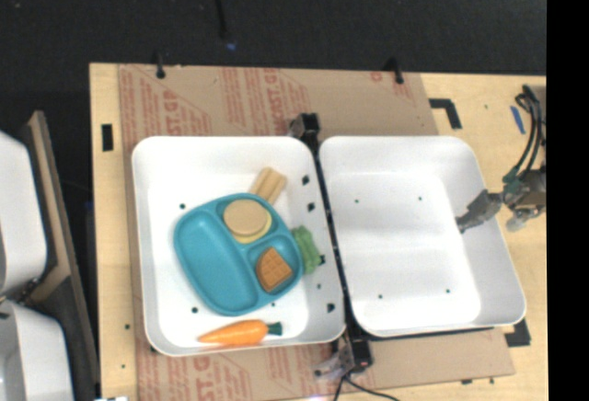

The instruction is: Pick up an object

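Overhead, the two shallow white bins sit side by side on the pale wooden table (110, 206), which is partly covered by a sheet of brown printed cardboard (212, 100). The left white bin (152, 169) holds all the loose items. A blue plastic divided tray (216, 266) lies at its middle, with a round tan disc (247, 217) in the upper compartment and a square brown waffle-like piece (274, 269) in the lower right one. A tan wooden block (269, 183) lies just beyond the tray's upper edge, touching or nearly touching it. A small green piece (306, 248) is wedged between the tray's right side and the bin wall. An orange toy carrot with a green tip (241, 332) lies near the front wall, apart from the tray. The right white bin (405, 169) shows its bare floor. The grey claw (479, 211) reaches in over the right rim of that bin, well apart from every object, with nothing between its tips; whether it is spread or closed cannot be told. Cables (529, 128) hang at the table's right end.
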Tool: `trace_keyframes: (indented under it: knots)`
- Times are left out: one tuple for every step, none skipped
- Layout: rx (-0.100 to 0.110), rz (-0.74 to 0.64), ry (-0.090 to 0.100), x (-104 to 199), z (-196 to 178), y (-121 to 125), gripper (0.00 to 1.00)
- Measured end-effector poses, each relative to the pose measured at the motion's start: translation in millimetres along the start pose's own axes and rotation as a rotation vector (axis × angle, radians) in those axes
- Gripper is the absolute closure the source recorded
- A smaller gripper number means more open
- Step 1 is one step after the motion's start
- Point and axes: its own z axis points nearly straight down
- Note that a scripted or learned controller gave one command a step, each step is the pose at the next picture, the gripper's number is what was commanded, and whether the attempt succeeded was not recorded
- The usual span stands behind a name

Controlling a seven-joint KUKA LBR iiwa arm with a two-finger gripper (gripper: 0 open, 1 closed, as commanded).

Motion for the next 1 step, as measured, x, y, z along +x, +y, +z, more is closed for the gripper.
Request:
trace_keyframes:
  knots:
    - [-0.005,-0.001,-0.001,0.1,-2.1,0.8,0.0]
